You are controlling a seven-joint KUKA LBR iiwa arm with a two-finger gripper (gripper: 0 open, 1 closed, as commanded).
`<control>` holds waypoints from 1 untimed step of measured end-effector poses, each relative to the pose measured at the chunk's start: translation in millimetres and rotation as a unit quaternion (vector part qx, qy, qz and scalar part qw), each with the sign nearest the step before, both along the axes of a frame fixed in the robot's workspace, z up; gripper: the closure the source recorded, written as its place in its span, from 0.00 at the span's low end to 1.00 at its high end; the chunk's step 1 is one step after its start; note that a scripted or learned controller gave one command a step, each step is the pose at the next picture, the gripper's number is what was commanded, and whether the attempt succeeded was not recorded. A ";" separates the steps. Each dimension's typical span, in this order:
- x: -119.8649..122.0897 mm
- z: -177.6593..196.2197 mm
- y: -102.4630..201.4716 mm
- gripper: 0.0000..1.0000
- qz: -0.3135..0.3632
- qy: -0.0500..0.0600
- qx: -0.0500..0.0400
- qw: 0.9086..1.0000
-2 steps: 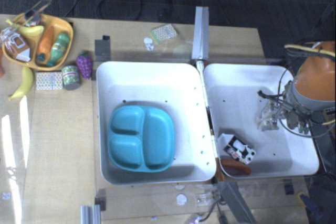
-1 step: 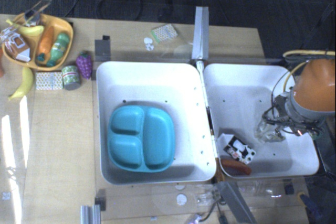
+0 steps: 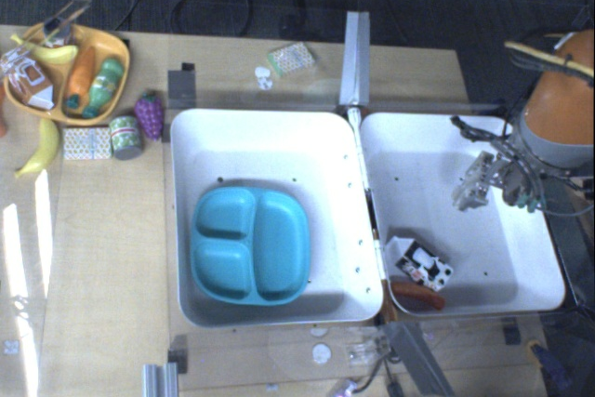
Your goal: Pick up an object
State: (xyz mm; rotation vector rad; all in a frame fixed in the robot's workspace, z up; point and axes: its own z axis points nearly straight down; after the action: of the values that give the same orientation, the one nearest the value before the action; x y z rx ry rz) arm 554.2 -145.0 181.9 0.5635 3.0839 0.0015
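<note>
Arm reached in from right, wrist bent down over right bin. Gripper hovered above bare bin floor, upper right area. Fingers too blurry, can't tell open or closed, nothing visibly held. Black-and-white object and red-brown sausage-like thing sat at bin's lower left corner, well apart from gripper. Teal divided tray sat in left bin.

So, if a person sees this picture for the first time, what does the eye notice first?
Probably the bright turquoise divided plastic plate, which lies alone in the left white bin. Next, the grey arm's gripper hangs over the right white bin, above a small black-and-white box and a reddish-brown sausage-shaped toy at the near edge. The orange bowl of toy food at the far left also stands out.
</note>
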 end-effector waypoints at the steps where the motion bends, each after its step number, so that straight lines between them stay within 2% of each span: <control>1: -51.3 -69.5 41.3 1.00 0.138 0.001 0.000 0.990</control>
State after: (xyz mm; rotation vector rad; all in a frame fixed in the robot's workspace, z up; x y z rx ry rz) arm 502.9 -103.6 112.4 0.1333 3.1350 0.0016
